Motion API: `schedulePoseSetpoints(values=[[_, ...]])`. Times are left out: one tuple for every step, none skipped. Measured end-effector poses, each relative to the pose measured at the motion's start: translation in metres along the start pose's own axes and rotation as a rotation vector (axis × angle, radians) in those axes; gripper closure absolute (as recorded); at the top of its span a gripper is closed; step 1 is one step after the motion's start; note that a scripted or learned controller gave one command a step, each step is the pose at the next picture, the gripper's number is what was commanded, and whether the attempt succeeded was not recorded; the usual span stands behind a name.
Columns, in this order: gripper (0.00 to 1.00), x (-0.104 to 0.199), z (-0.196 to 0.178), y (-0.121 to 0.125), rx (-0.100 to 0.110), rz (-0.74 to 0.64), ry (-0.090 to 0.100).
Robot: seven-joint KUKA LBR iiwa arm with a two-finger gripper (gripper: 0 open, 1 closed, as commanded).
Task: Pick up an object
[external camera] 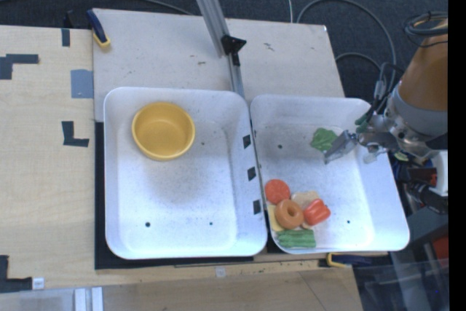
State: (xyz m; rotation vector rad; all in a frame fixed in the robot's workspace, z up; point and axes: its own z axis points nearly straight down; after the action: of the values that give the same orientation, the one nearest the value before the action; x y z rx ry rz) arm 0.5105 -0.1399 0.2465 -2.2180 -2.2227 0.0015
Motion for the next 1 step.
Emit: schedulePoseSetpoints(values=[[0.00, -0.0001, 0.0000, 0.0000, 0.000, 0.000, 0.000]])
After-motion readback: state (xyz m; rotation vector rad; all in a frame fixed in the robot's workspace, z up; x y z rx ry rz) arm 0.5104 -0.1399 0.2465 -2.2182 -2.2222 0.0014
